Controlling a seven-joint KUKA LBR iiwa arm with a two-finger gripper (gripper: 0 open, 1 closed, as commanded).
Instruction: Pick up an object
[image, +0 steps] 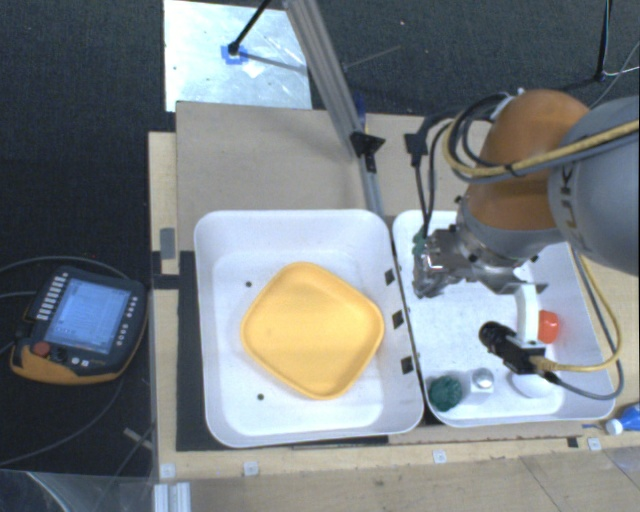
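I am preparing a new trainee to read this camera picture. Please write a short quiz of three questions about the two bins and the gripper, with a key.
1. True or false: the yellow plate lies in the view's left bin.
2. Where does the green object lie?
A) on the yellow plate
B) in the view's right bin, at its near left corner
C) outside both bins
3. Fill in: the gripper hangs over the view's ____ bin.

Key: 1 true; 2 B; 3 right.
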